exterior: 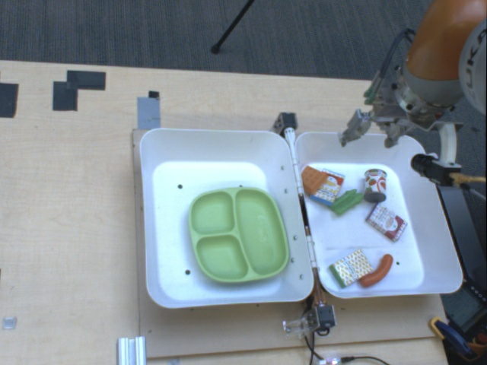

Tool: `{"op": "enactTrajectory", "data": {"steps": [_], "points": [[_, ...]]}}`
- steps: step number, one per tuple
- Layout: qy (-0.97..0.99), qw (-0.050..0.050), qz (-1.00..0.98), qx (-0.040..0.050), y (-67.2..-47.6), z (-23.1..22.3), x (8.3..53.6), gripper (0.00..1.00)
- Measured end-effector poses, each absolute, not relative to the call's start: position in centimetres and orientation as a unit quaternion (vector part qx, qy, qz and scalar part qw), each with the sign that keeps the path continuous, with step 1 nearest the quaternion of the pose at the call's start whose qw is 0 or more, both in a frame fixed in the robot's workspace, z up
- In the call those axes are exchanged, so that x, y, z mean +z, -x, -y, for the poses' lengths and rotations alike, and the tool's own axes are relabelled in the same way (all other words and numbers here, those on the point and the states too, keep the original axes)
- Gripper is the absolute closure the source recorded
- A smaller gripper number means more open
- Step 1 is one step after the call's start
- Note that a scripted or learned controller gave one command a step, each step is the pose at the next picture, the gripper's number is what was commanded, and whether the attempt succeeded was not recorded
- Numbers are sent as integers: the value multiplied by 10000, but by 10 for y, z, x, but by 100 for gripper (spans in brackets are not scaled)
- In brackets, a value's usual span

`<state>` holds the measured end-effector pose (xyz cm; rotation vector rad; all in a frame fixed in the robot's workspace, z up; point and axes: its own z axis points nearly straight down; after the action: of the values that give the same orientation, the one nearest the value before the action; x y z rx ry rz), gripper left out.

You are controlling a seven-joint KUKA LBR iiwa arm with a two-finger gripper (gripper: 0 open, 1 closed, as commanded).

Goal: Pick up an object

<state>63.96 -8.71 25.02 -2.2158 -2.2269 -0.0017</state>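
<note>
Two shallow white bins are set side by side on the bench (68, 204), and the jaws (375, 130) are seen hovering above the far rim of the right bin (437, 280). They are spread apart, with nothing between the two grey fingers (354, 128).

All the loose objects are found nearer the camera than the jaws, inside the right bin. Closest below the jaws, a small can with a red label (375, 179) is placed, with a dark grey lump (374, 196) touching its near side. To the left of that, an orange and white packet (322, 184) is laid flat, and a green piece (347, 202) is angled just beside it, its end reaching toward the grey lump. Slightly further from the jaws, toward the camera, a red and white packet (386, 221) is seen lying alone. Well apart from the jaws, at the near end of the bin, a patterned green and yellow block (351, 268) is set touching a red sausage (377, 271).

The left bin (163, 158), far to the left of the jaws, is occupied by a green divided plate (238, 234) with three compartments.
</note>
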Motion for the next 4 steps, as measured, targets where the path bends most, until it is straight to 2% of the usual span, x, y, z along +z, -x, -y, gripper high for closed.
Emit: {"op": "enactTrajectory", "data": {"steps": [1, 2, 3, 4], "points": [[7064, 7, 7079, 5, -574, 121, 180, 0], [7067, -17, 7075, -17, -498, 110, 86, 0], [7065, -7, 7077, -8, -488, 114, 170, 0], [7072, -9, 7070, -8, -488, 93, 85, 0]]}}
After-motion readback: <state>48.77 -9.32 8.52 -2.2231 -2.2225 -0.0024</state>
